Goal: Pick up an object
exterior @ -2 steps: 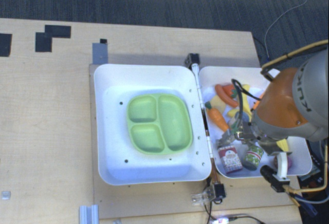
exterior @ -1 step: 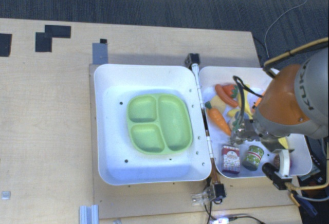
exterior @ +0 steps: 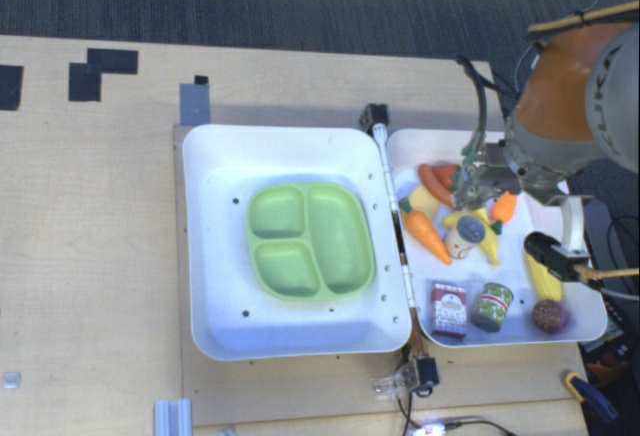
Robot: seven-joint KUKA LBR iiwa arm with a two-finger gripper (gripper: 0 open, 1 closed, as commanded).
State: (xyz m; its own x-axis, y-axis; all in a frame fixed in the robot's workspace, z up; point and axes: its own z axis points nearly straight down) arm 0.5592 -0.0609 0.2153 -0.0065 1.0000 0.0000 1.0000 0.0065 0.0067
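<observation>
The tool (exterior: 470, 186) is low over the toy food heaped in the right bin (exterior: 590, 329), its grip state impossible to tell, so this looks like the reaching step; next it must close on one item, perhaps the near carrot (exterior: 427, 234).

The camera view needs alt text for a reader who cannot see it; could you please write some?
A grey arm's gripper reaches down among toy foods in the right bin, near an orange carrot. The left bin holds a green divided plate.
</observation>
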